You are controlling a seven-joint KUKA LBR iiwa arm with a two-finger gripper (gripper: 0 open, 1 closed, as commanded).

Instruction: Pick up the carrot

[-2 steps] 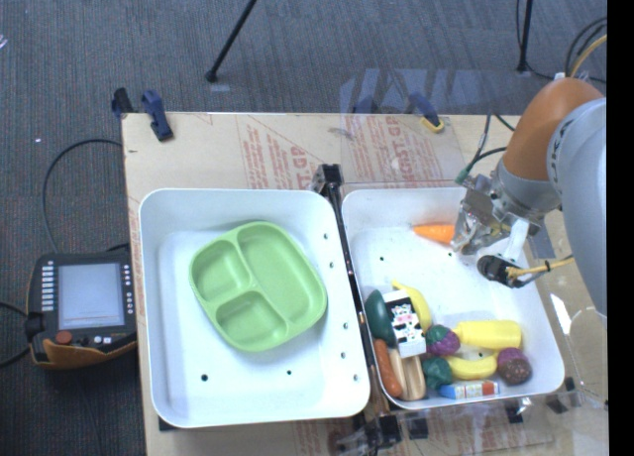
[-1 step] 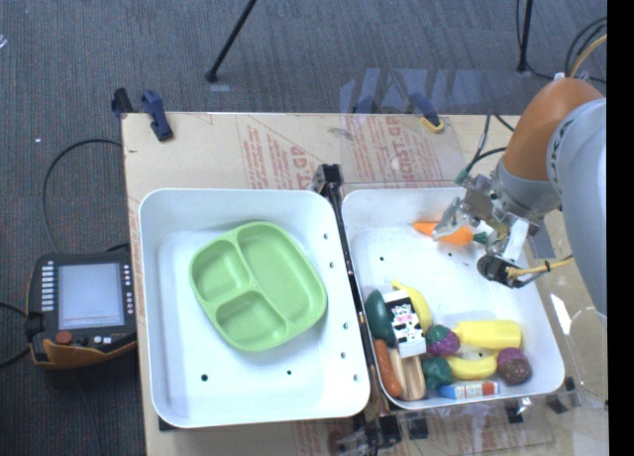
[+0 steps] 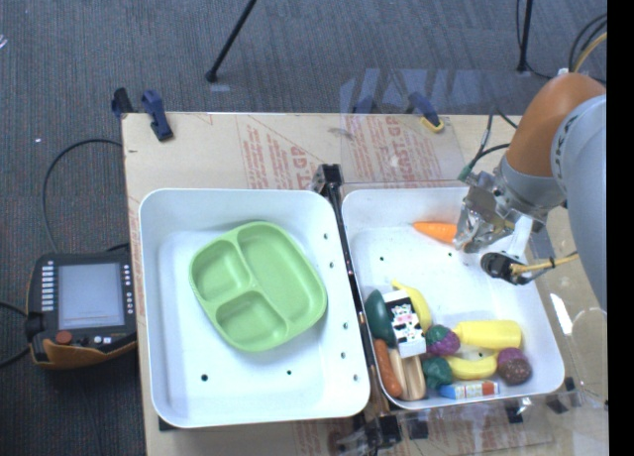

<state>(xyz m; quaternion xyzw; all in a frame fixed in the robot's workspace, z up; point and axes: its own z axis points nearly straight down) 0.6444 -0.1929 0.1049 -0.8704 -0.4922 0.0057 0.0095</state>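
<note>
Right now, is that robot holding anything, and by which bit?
It cannot be told. The gripper sits right at the carrot's thick end in the right bin, but the view doesn't show the carrot between its jaws.

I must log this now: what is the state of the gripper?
Gripper: right beside the carrot in the right bin; open or closed cannot be told.

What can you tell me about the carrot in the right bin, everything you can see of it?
The carrot is small, orange and smooth, like a plastic toy. It lies flat on the floor of the right bin near the far wall, pointed tip toward the left bin. Its thick end meets the claw, which hides that end. It lies apart from the pile of toy food nearer the camera.
</note>
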